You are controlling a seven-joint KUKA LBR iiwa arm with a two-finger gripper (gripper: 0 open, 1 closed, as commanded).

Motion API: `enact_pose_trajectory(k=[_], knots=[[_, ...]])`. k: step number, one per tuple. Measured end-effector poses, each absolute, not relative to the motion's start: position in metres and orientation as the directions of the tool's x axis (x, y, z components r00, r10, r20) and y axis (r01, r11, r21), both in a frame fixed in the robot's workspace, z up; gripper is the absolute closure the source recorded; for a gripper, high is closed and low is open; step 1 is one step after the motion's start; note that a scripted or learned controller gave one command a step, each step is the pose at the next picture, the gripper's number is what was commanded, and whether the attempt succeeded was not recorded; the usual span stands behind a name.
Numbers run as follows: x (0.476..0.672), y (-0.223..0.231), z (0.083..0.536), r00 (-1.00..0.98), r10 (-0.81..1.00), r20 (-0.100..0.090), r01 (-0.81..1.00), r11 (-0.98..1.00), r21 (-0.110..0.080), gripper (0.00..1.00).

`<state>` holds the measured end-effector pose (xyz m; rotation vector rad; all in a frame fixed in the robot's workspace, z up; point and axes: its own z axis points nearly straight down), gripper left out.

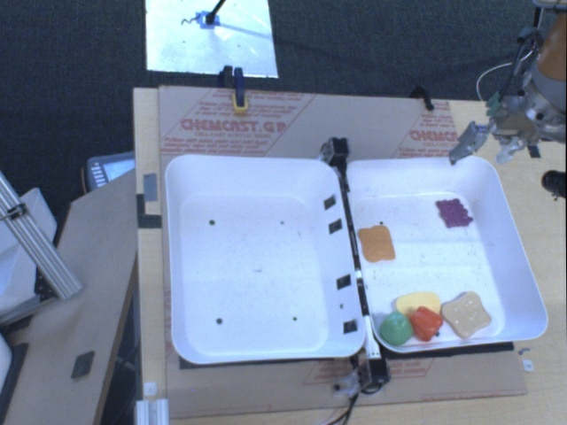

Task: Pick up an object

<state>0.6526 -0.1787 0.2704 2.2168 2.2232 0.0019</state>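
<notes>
Overall light: even and fairly bright, coming from overhead, slightly cool in tone.
Bins: the left bin (252,255) and right bin (496,202) look close to washed out, their white floors losing detail.
Glare: a shiny metal sheet (211,25) at 12 o'clock throws back a pale, blotchy sheen.
Shadows: soft and short; faint grey shading runs along the bins' inner walls, and small shadows hug the items at 5 o'clock.
Dark areas: the carpet (399,25) at the top stays deep and grainy.
Sharpness: low resolution, mild softness everywhere; the gripper (487,144) at 2 o'clock looks blurred.
Distortion: edges look straight, no obvious bending.
</notes>
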Motion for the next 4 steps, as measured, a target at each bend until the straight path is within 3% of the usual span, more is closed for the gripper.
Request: enact_pose_trajectory(k=[1,2,3,4], knots=[[0.653,-0.179,0.282,-0.006,1.000,-0.002,1.000,0.006,0.006,1.00],[0.649,-0.135,0.477,-0.009,1.000,-0.004,1.000,0.009,0.022,1.00],[0.654,-0.095,0.538,-0.006,1.000,-0.001,1.000,0.006,0.007,1.00],[0.669,-0.105,0.462,-0.001,1.000,-0.001,1.000,0.001,0.001,1.00]])
